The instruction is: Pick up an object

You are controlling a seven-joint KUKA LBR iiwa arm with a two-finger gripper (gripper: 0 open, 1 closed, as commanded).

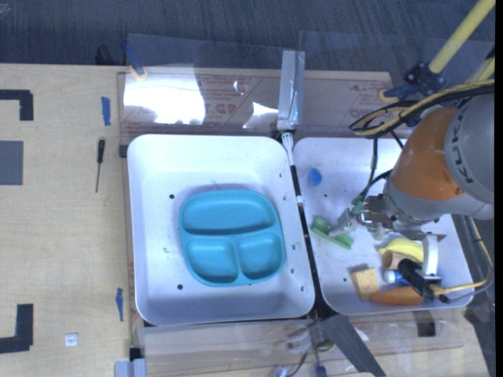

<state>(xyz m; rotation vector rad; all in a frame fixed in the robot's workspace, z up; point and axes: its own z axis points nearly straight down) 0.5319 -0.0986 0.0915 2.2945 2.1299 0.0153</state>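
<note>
Hovering low over right bin [338,289] | tool [351,220] beside green piece [332,233], nearest candidate | grip state: cannot tell | advice: centre over green piece, descend straight, avoid banana [402,250] and clutter near bin's front wall | left bin [149,234] holds blue tray [230,236]

The two bins [149,234] are showing plain white, speckled with a few dark dots. A sky-blue divided tray [230,236] is lying in the left one. In the right bin, a green block [332,232] is sitting beside a small blue object [314,177], a yellow piece [401,248], a tan block [363,281] and an orange piece [393,295]. The arm [448,163] is showing grey with an orange band. The desk [55,226] is appearing pale wood with black markings and blue tape bits.
</note>
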